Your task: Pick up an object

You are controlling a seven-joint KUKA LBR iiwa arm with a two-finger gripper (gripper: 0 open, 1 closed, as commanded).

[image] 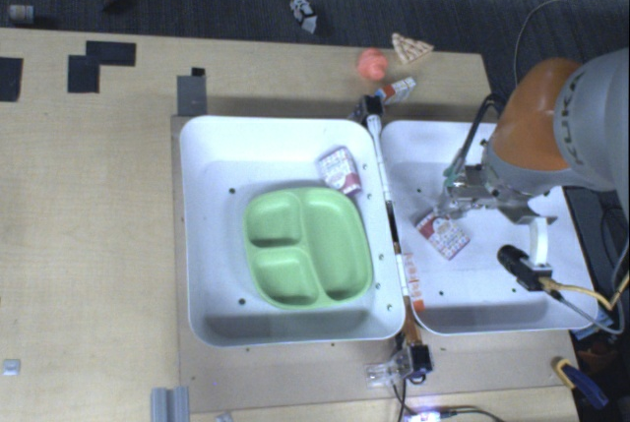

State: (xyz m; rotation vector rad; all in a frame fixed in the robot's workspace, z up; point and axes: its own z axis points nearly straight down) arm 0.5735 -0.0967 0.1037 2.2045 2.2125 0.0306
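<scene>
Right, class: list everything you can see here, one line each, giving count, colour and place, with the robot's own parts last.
Bins: two, white, side by side on the bench.
Divided tray: one, green, in the left bin.
Packet: one, red and white, left bin, at the tray's far edge.
Packet: one, red and white, right bin, below the pincer.
Ball: one, pink-orange, on the bench beyond the bins.
Arm: one, grey with orange band, from the right.
Pincer: one, dark, over the right bin.

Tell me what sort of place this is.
Probably a robotics lab's grasping test bench: two white bins set into a wooden bench, a robot arm reaching over the right bin, and loose cables nearby.
</scene>
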